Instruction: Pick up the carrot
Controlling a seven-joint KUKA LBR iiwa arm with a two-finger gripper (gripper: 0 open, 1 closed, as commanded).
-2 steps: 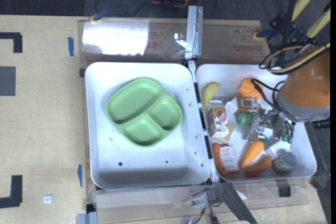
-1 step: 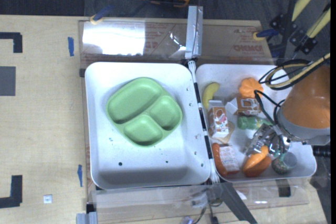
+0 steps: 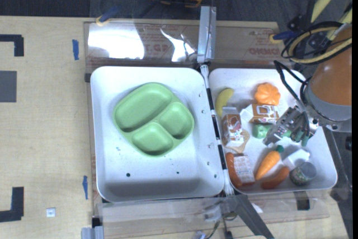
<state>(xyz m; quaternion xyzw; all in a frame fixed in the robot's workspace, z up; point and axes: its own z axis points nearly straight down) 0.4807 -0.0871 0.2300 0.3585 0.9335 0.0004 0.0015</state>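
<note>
While the gripper (image 3: 286, 130) hangs above the right bin (image 3: 327, 148), whether it is spread or pressed together cannot be told, and nothing is seen held. The carrot (image 3: 268, 163) lies just below it, tip toward the bin's front, touching a reddish item (image 3: 275, 178) and near a can (image 3: 302, 174). A descent centred on the thick end is advised, jaws set across the carrot's width so neighbours are cleared.

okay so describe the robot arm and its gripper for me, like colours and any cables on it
The arm is bulky and rounded, with a wide orange band above a light grey wrist section. The gripper is small, grey and metallic, with green parts at its base. Black and yellow cables loop around the arm's upper part.
</note>
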